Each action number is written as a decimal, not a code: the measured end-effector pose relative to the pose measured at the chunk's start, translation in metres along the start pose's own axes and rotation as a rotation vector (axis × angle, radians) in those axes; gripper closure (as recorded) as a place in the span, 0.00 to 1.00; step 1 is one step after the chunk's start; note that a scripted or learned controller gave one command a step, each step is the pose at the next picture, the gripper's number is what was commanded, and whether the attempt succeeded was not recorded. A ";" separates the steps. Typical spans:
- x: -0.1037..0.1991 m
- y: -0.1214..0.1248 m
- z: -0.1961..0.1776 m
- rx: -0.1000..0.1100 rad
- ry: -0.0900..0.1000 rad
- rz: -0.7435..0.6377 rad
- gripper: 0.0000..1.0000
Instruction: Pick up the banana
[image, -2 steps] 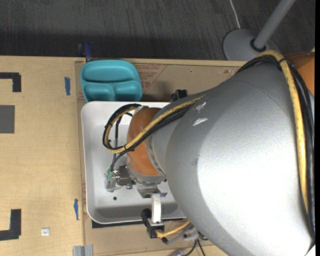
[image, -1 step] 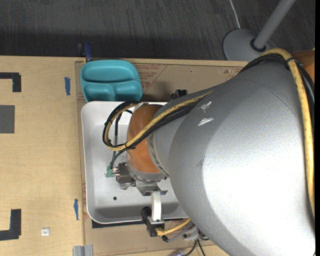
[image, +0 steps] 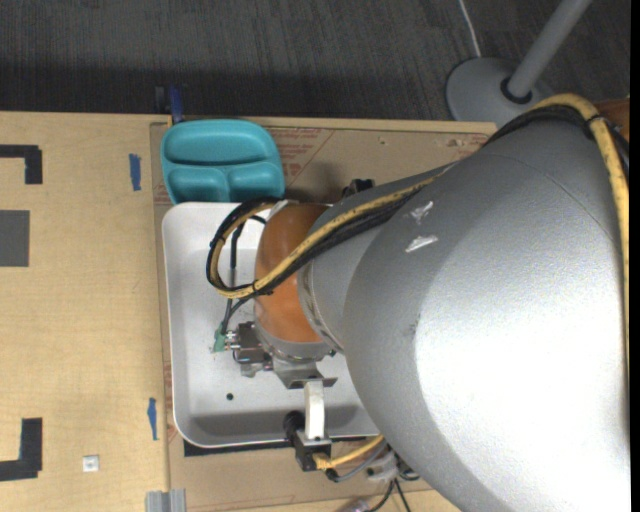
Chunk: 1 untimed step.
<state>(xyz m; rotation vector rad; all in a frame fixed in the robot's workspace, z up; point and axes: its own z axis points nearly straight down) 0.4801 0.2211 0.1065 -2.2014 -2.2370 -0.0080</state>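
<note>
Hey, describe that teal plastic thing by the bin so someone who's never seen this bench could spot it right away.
Start at the white bin that the grey arm reaches over, then look just past its far rim. There, on the tan bench top, sits the teal tray, a rounded moulded piece with two hollows. It is the one bright blue-green thing among white, grey and tan.

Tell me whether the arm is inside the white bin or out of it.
Inside. The arm reaches down over the white bin, and its orange band and wrist sit within the bin's rim. The arm hides what lies under it.
</note>
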 end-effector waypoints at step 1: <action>0.000 0.000 -0.010 0.000 0.000 -0.001 1.00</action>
